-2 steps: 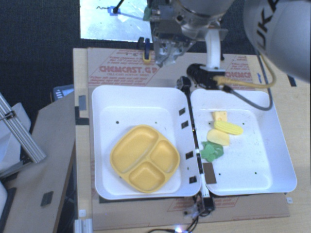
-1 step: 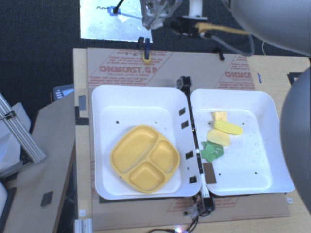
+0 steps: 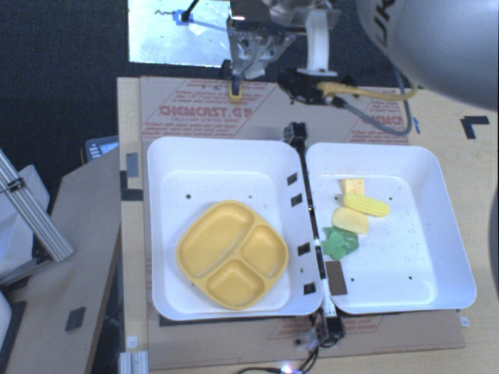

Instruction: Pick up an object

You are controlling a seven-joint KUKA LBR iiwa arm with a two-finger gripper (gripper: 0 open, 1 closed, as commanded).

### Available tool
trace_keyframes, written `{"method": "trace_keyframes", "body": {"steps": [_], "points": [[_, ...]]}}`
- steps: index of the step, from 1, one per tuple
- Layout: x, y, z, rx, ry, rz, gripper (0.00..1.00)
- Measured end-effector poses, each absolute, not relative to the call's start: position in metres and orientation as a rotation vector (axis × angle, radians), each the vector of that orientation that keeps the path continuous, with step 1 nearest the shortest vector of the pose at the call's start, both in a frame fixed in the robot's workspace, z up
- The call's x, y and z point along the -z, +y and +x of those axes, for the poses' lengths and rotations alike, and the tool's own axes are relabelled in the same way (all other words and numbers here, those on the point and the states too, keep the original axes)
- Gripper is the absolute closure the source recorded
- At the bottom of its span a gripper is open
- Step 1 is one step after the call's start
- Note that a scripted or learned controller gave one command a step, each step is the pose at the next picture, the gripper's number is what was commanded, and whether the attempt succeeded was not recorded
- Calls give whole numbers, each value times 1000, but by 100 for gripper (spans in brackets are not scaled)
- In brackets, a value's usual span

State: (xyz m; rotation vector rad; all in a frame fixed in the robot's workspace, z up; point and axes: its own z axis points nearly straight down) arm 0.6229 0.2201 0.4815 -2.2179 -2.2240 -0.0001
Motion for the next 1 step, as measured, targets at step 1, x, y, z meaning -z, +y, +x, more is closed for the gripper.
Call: {"method": "trace_keyframes", "body": {"steps": [1], "points": [[-515,235,662,9,-2229,-2219,100]]}}
